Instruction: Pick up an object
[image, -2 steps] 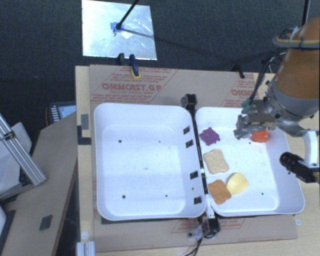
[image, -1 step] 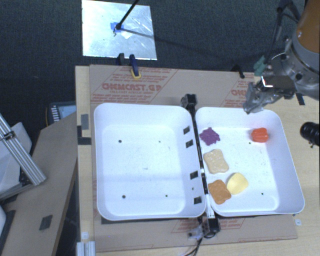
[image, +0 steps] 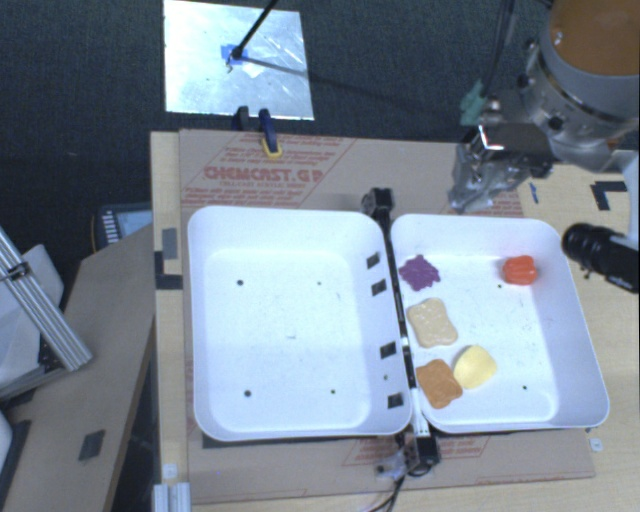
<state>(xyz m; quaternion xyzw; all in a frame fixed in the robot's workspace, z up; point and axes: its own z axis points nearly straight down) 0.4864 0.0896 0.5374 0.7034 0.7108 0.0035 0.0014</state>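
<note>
From where I stand the gripper (image: 478, 195) is a blur of bright metal, and I cannot make out whether it is spread or pressed together; nothing shows between its tips. It hangs over the far rim of the right bin (image: 530, 345), near that bin's far left corner, at the edge of the printed cardboard sheet (image: 262, 172) that lies under both bins. Above it the grey arm (image: 585, 90) comes in from the right, its orange band at the top corner. All the loose things lie in the right bin, apart from the gripper. Nearest to it is a small purple piece (image: 419, 270), close to the divider between the bins. Level with that, towards the right wall, sits an orange-red piece (image: 519, 270). Nearer me, a flat cream piece (image: 433, 323) lies beside the divider; below it a yellow piece (image: 476, 367) and an orange-brown piece (image: 438, 383) lie side by side, touching or nearly so. Black clips (image: 379, 288) run down the seam where the bins meet. The left bin (image: 285, 310) shows its white floor with a few dark specks. Beyond the cardboard, a shiny foil sheet (image: 238, 60) lies on the dark floor, and a yellow-and-blue clamp (image: 269, 138) grips the cardboard's far edge.
</note>
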